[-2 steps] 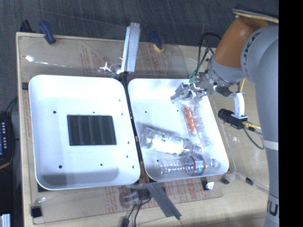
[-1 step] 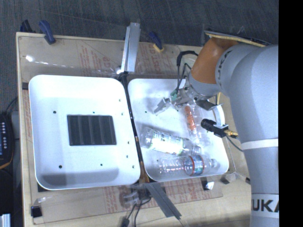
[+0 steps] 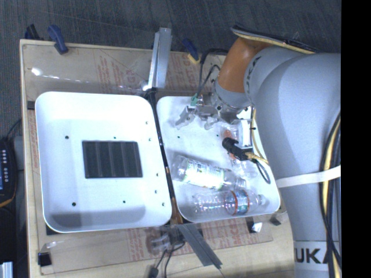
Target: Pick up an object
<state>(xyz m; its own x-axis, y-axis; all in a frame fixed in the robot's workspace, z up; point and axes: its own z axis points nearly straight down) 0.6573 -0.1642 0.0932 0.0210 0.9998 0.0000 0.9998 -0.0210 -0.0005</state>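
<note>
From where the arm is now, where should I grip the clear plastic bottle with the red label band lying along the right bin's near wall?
Grip the clear plastic bottle with the red label band across its middle, coming straight down. It lies on its side, lengthwise along the right white bin's near wall, so set the fingers across its width. The second clear bottle lies close behind, leaving little room.

Two bottles (image 3: 223, 190) seemingly lie in the right bin (image 3: 174, 112); hand (image 3: 194, 113) above.
</note>
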